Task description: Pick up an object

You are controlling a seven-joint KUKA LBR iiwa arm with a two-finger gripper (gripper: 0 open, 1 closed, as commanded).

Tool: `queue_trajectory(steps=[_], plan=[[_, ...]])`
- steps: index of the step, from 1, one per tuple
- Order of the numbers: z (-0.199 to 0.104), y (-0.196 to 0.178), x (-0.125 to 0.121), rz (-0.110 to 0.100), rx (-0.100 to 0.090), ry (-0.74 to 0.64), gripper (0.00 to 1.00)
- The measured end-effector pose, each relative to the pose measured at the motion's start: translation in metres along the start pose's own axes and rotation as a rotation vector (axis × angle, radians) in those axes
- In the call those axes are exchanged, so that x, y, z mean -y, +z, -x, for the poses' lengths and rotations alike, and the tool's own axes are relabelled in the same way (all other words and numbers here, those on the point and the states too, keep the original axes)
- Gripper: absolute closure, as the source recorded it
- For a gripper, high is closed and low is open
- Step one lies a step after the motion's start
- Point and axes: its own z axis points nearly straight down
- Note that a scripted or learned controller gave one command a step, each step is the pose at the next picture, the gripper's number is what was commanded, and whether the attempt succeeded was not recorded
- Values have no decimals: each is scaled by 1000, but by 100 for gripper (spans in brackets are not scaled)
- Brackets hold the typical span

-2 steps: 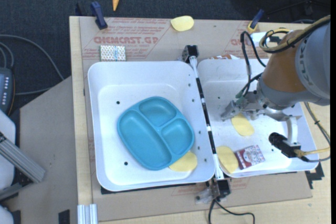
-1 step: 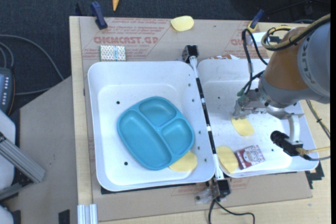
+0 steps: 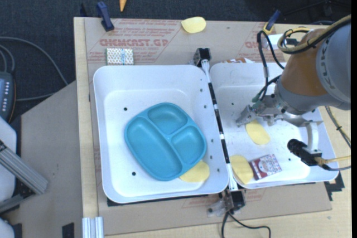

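Nearest, at the right bin's (image 3: 321, 174) front edge, lie a yellow piece (image 3: 241, 169) and a red packet (image 3: 264, 166). Just beyond, the end effector (image 3: 249, 114) hangs low over the bin floor, beside a yellow oval (image 3: 257, 132); how far it is open I cannot tell. A blue plate (image 3: 164, 140) sits in the left bin (image 3: 111, 92), partly covering another yellow piece (image 3: 195, 172).

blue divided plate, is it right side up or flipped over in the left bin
Right side up. The blue divided plate lies flat in the left bin with its three compartments facing up. A yellow piece is tucked under its lower right edge.
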Motion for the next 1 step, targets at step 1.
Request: queue_trajectory(steps=[1], plan=[[0,-10,0,2,1,-1,100]])
